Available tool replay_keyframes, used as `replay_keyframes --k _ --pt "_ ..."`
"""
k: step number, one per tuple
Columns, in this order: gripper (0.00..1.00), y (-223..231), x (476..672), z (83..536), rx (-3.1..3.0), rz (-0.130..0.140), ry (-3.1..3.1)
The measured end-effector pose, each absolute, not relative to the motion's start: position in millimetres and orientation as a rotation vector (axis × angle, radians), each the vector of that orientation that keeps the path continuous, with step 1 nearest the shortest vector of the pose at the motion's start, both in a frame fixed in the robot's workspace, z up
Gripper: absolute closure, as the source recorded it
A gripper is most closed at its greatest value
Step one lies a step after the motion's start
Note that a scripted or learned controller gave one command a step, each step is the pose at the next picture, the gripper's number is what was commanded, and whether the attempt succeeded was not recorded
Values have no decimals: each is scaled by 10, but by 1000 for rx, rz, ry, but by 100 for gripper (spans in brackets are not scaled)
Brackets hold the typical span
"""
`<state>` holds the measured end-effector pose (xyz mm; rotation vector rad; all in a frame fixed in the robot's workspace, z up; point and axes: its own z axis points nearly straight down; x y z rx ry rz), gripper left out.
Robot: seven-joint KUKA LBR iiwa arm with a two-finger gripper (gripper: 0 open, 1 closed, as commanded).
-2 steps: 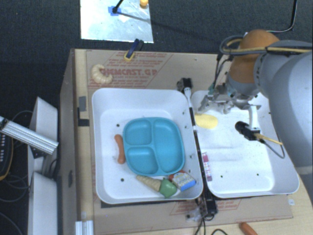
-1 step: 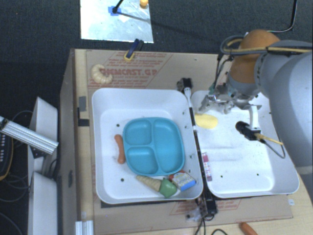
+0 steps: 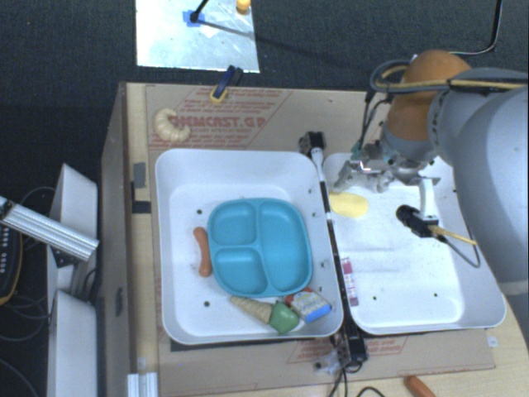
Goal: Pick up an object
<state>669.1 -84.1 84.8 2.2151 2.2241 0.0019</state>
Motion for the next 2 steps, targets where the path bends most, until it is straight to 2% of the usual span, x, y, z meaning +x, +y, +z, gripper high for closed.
replay_keyframes --k 2 --pt "0 -837 6691 848 2215 2 2224"
